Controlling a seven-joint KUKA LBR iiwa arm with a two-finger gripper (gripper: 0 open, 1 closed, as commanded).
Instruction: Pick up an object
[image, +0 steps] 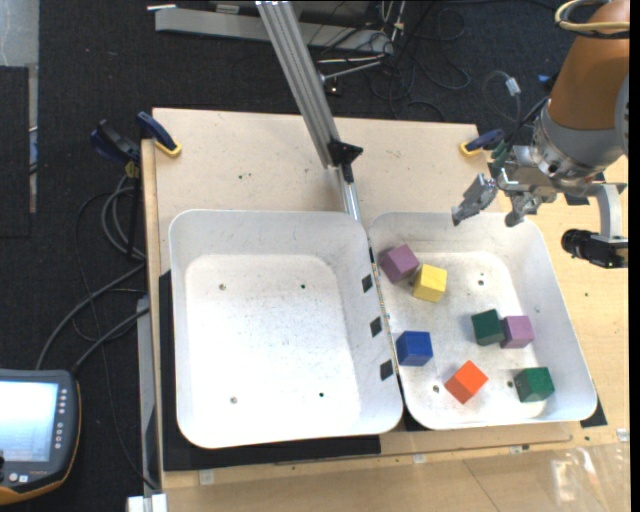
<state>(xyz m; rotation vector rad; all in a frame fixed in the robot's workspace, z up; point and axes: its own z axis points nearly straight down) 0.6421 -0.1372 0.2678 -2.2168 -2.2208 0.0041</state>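
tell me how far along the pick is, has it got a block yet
Done: nothing looks picked. The gripper hangs open above the far rim of the right bin, nothing between its fingers. In hand: only the approach. Left: drop onto a block, such as the yellow block or purple block, then close and lift. All seven blocks lie in the bin.
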